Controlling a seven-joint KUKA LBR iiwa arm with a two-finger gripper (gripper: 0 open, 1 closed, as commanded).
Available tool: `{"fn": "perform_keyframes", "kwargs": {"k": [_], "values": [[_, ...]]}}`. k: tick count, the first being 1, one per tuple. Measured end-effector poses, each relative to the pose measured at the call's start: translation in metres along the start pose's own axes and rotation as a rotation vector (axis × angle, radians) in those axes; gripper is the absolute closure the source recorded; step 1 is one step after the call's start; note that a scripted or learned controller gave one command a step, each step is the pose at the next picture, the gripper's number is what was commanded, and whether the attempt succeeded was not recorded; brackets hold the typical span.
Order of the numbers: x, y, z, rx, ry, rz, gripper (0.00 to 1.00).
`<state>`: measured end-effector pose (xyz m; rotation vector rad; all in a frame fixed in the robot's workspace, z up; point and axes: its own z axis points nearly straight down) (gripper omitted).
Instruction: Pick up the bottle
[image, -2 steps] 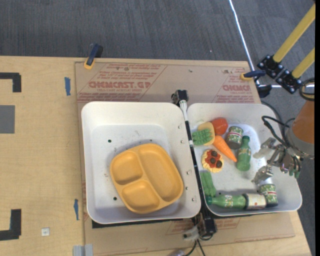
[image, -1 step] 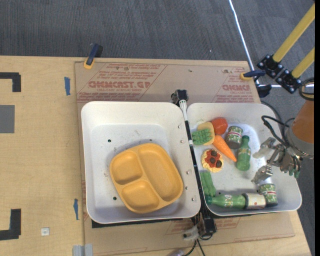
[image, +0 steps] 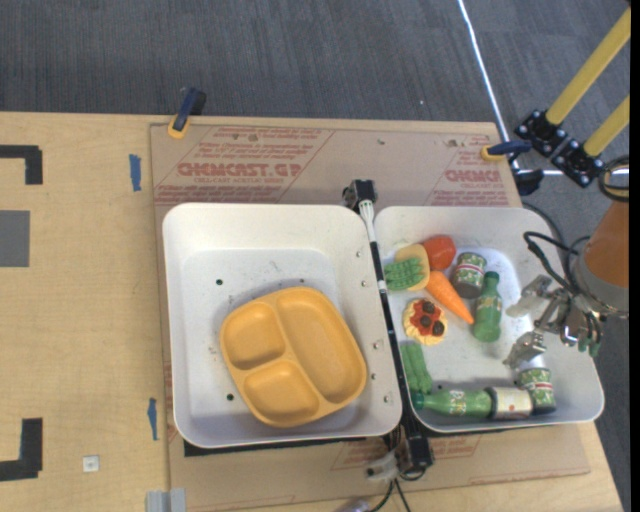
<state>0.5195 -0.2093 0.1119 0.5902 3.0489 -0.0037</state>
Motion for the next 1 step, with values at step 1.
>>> {"fn": "perform_keyframes", "kwargs": {"k": [1], "values": [[0.0000, 0.0000, 0.0000, 0.000, 0.000, 0.000, 0.00]]}}
